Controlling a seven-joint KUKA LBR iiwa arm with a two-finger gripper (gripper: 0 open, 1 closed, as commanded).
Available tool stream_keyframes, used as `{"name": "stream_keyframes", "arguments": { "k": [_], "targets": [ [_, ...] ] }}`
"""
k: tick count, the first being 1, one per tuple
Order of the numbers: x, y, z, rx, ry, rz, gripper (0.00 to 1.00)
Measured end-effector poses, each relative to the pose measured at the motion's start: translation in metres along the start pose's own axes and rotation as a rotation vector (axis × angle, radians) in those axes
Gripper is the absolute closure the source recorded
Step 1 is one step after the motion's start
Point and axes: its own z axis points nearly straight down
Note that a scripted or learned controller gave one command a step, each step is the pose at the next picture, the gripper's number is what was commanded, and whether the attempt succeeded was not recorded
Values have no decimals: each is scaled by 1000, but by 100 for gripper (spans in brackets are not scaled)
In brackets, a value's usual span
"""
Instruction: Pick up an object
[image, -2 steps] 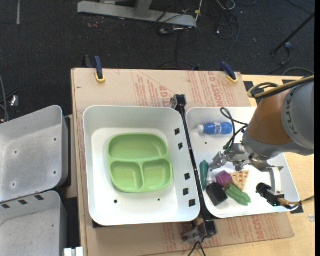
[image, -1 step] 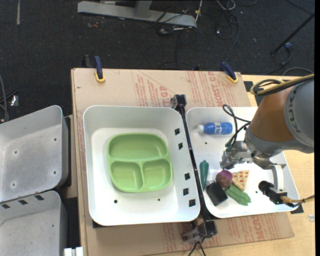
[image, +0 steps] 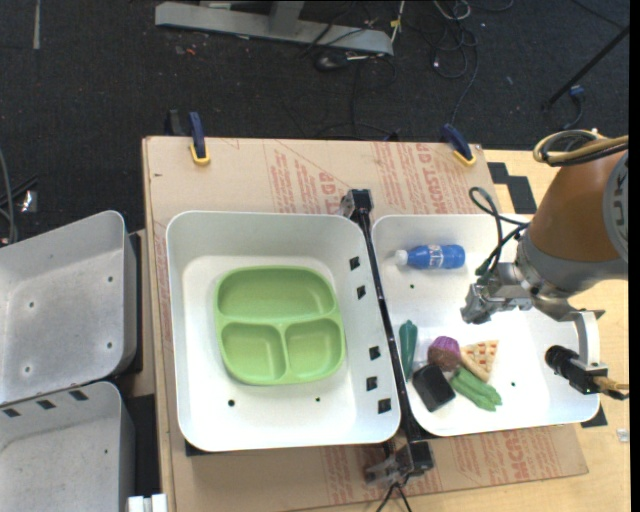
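**Robot arm hovering over the right bin, choosing something to pick up**

A cardboard-covered surface (image: 300, 165) is carrying two shallow white bins side by side. The left bin (image: 190, 330) is holding a green divided plate (image: 280, 325), lying flat and well apart from everything else. The right bin (image: 530, 405) is holding all the small things.

The grey arm with its orange band (image: 585, 215) is reaching in from the right, and its gripper (image: 478, 308) is hanging above bare white floor in the middle of the right bin. Nothing is showing between its fingers; whether they are standing wide or narrow cannot be told from this angle.

A small bottle with a blue label (image: 432, 257) is lying on its side near the far wall, alone. Toward the near wall, a cluster is crowding together: a purple-topped toy (image: 445, 351), a pizza-slice toy (image: 482, 357), a green pea-pod toy (image: 476, 390) and a black block (image: 433, 387), touching or nearly so. A dark green toy vegetable (image: 408, 345) is lying just beside the divider.

The bottle is probably the safest target: standing clear, it is leaving room for both fingers, which should be closing across its narrow width. The cluster is risking a nudge or a double grab.
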Motion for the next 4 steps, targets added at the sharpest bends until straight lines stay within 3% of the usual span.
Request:
{"name": "stream_keyframes", "arguments": {
  "k": [1, 2, 4],
  "targets": [
    [-3, 0, -63, -2, -1, -5, 100],
    [-3, 1, -67, 4, 1, -4, 100],
    [109, 13, -57, 5, 4, -11, 100]
  ]
}}
